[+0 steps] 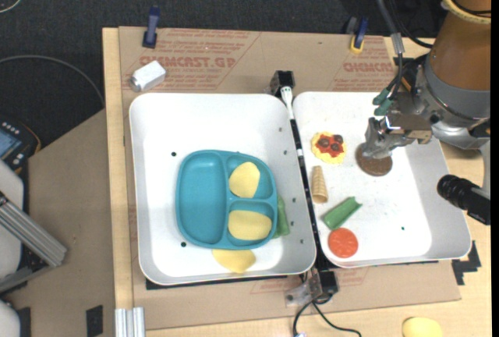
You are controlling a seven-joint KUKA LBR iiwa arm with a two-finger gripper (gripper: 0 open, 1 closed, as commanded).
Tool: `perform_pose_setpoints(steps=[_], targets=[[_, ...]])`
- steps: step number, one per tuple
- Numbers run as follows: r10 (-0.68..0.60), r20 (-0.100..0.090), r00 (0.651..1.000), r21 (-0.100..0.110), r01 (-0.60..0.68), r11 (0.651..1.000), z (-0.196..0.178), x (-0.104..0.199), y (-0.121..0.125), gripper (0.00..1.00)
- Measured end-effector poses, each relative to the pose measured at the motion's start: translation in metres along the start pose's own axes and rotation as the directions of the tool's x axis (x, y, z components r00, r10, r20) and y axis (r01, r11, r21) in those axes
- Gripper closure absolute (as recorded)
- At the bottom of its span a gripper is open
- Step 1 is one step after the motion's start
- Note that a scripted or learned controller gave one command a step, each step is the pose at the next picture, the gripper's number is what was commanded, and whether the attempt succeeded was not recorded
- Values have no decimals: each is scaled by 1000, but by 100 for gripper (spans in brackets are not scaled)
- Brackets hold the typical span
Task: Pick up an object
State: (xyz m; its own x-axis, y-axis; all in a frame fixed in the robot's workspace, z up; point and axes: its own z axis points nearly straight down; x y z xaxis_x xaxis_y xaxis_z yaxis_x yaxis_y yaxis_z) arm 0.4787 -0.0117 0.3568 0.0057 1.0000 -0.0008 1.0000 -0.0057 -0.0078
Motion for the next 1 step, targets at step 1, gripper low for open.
perform_pose_setpoints(steps=[1], targets=[[-9, -1, 1000, -12, 9, 1000, -33, 30, 1, 100]])
